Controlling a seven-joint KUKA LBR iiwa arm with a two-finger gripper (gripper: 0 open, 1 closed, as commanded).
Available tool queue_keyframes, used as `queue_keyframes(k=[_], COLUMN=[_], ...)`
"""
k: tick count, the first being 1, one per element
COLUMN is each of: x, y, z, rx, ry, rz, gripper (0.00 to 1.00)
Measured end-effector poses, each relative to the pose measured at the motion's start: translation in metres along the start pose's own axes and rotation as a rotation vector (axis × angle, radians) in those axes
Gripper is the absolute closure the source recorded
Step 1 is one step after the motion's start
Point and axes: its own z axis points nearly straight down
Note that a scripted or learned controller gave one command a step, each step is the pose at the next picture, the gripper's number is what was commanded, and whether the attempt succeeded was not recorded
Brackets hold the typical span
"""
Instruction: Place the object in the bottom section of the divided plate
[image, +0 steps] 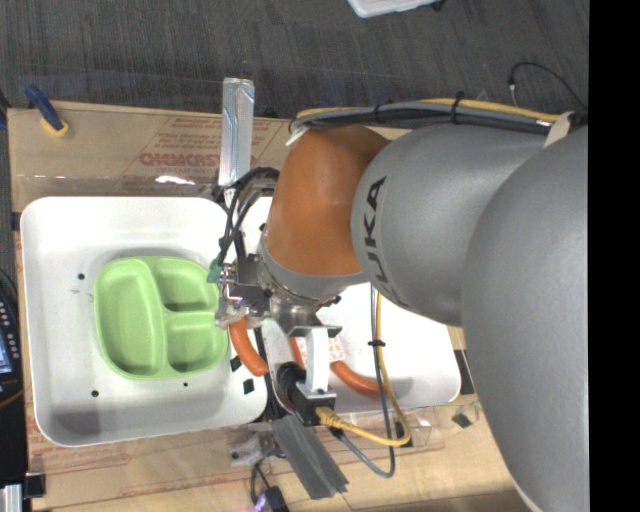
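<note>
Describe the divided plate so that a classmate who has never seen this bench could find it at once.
Start at the two shallow white bins; take the left bin. The divided plate lies on its floor, near the middle. It is the one light green thing there, rounded and split by ridges into compartments, just left of the grey arm's orange band.

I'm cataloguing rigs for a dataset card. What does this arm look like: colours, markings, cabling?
The arm is a bulky grey body with rounded links, an orange band above the wrist and dark lettering on the grey shell. Black cables run by the wrist; a yellow cable loops below.
</note>
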Motion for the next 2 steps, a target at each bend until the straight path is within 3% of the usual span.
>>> queue_keyframes(k=[1,2], x=[0.055,0.115], y=[0.020,0.028], z=[0.027,-0.059], rx=[-0.001,-0.004], ry=[-0.001,0.000], rz=[-0.166,-0.471], gripper=[1.00,1.00])
